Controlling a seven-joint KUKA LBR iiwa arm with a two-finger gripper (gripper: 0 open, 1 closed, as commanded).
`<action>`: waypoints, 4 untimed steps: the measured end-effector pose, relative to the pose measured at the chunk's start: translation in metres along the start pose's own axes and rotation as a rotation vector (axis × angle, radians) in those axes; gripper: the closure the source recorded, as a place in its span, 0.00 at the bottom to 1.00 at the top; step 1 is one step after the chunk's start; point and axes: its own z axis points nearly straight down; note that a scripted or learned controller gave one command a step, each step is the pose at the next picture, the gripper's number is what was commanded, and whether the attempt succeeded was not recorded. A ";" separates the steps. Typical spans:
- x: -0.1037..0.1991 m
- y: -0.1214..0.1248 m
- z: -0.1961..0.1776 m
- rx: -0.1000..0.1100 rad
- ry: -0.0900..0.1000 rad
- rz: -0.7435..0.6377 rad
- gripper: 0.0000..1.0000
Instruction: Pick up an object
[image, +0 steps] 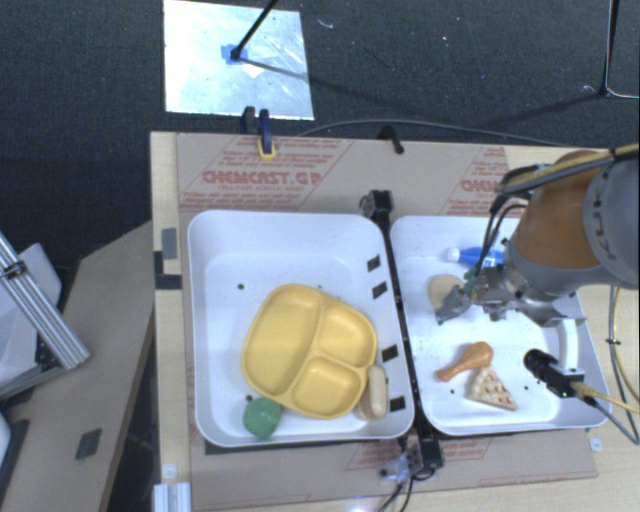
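My gripper (475, 309) hangs low over the right bin (420, 400), in its upper middle part. Its two dark fingers stand apart, with bare bin floor between them. A beige rounded piece (441, 290) lies just left of the left finger (452, 307). A blue and white tube (468, 256) lies behind the gripper, partly hidden by the arm. A toy drumstick (465, 362) lies in front of the gripper, and a pizza slice (492, 389) lies next to it towards the bin's front edge.
The left bin (215, 300) holds a yellow divided plate (305, 350), a green ball (262, 417) at the front and a beige roll (376, 391) beside the divider. A black fitting (548, 372) on a cable sits right of the drumstick. The arm's body (570, 235) overhangs the right bin's far right.
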 end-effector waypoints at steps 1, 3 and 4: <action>-0.001 0.002 -0.013 -0.005 -0.001 0.000 1.00; 0.008 -0.002 -0.069 -0.005 -0.001 -0.002 1.00; 0.062 0.021 -0.082 -0.007 0.001 -0.009 1.00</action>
